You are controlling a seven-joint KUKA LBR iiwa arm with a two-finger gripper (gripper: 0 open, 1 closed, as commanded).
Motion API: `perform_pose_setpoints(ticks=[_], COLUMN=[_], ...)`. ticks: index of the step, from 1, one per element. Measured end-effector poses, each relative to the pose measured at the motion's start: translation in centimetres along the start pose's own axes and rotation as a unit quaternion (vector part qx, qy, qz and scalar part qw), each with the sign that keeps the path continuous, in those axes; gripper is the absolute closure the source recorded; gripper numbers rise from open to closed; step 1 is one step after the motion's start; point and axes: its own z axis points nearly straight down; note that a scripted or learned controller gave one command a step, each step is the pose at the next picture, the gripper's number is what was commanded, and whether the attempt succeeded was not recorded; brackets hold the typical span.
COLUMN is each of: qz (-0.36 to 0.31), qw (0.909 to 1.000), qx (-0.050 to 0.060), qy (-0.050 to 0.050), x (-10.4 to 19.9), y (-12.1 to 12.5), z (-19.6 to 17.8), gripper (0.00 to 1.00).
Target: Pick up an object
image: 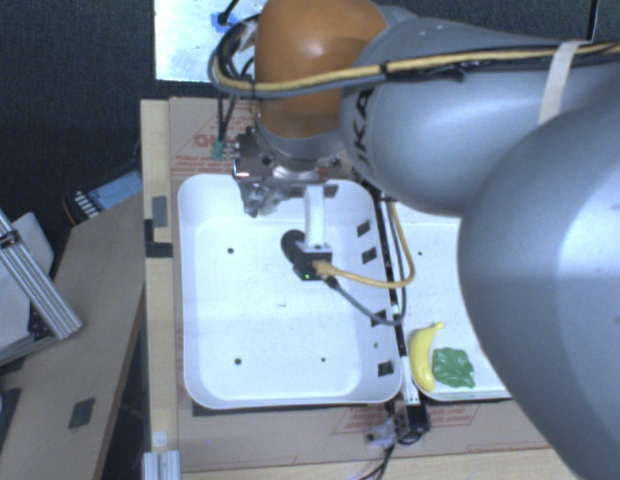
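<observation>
My jaws hang over the eleven o'clock corner of the left shallow white plastic bin (250, 348), and beneath my wrist I cannot tell whether they are spread or pressed together. I judge the pick not yet begun: the things I could take, a curved yellow plastic banana (423, 356) and a flat green lump (453, 366) just beside it, lie at four o'clock from me in the right shallow white bin (430, 258), so next I must cross over and descend on one. My bulky grey arm (510, 218) hides most of that bin.
</observation>
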Motion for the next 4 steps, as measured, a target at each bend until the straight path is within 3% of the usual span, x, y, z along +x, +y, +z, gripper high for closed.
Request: perform_pose_setpoints(ticks=[1,2,3,4], qz=[-0.001,0.002,-0.005,-0.001], qw=[1.0000,1.0000,0.9999,1.0000], qx=[0.005,0.002,-0.008,0.001], qy=[-0.001,-0.001,0.005,0.001], x=[-0.1,-6.0,0.6,0.1], y=[-5.5,-3.9,-2.8,-3.0], z=[17.8,17.4,0.9,2.0], gripper=[1.00,1.00,1.00,0.00])
